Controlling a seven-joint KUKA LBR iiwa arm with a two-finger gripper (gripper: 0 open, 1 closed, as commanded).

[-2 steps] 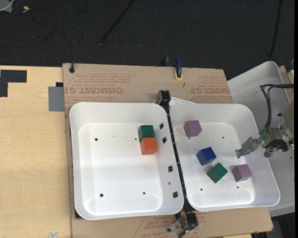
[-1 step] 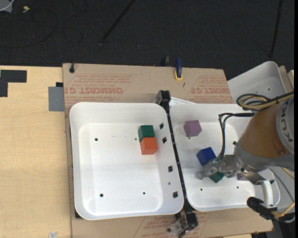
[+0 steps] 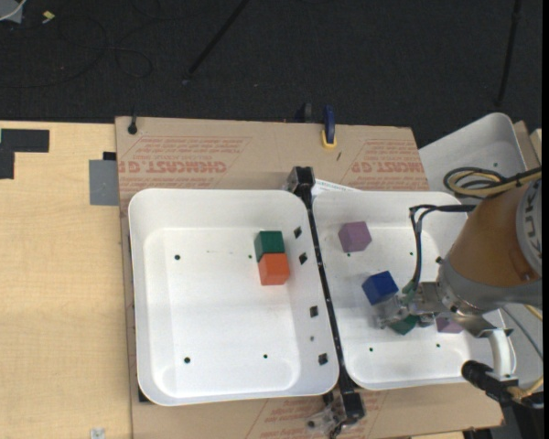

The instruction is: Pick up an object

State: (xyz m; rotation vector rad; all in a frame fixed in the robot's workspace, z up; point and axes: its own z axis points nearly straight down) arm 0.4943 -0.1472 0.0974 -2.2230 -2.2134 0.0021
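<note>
My gripper (image 3: 396, 316) is low in the right bin (image 3: 375, 373), just below and right of a blue cube (image 3: 379, 287). A small dark green piece (image 3: 404, 328) shows right at the gripper's tip, mostly hidden by it; whether it is held is unclear. A purple cube (image 3: 354, 237) lies toward the back of the same bin, apart from the gripper. A bit of a pale purple object (image 3: 448, 325) peeks out from under the wrist.
The left bin (image 3: 165, 337) holds a green block (image 3: 269, 243) touching an orange block (image 3: 274, 269) near its right wall. A black divider with clips (image 3: 313, 282) runs between the bins. The arm's orange band (image 3: 494, 245) covers the right bin's right side.
</note>
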